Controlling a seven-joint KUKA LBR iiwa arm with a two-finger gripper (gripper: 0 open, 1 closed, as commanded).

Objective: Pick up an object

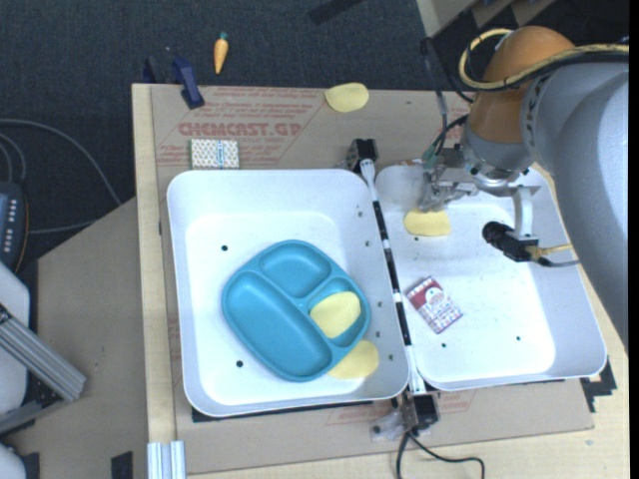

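Note:
In the right bin point(519, 347), a flat yellow piece point(428, 225) lies near the far left corner. My gripper point(433, 200) points down directly over the piece's far edge, touching it or just above it. A small red and white packet point(436, 303) lies in the same bin, nearer the front. The left bin point(200, 218) holds a blue divided plate point(280, 307) with a yellow piece point(336, 312) in one compartment. Another yellow piece point(355, 361) lies beside the plate's near edge.
On the cardboard behind the bins lie a yellow piece point(346, 97), a patterned packet point(215, 153) and a blue clip point(187, 83). A small orange carrot point(221, 53) rests on the floor beyond. The grey arm point(589, 138) covers the right bin's far right side.

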